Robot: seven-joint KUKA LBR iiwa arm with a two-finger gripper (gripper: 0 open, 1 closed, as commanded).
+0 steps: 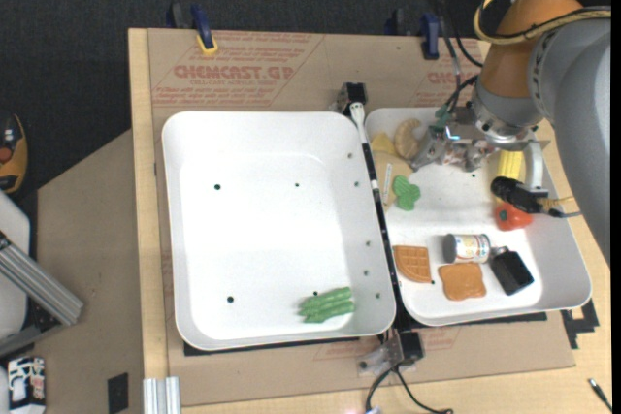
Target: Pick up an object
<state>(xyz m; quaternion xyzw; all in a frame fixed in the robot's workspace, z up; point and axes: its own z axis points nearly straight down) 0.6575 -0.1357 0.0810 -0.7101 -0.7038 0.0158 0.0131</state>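
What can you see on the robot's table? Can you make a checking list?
Surface: brown board bearing left bin and right bin.
Job's things: green pea pod in left bin; green toy, waffle, toast, small jar, black block, yellow and red pieces in right bin.
Clutter: nothing seen.
Grippers: end effector low over right bin's far end.
Cables: black cable at near edge.
Surroundings: dark carpet; blue clamps.

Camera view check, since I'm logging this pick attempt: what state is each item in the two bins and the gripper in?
Green pea-pod toy: lying flat in left white bin.
Small green leafy toy: resting in right white bin.
Waffle-patterned orange piece: flat.
Toast-shaped orange piece: flat.
Small labelled can: on its side.
Black block: flat.
Gripper: low over right bin's far end.
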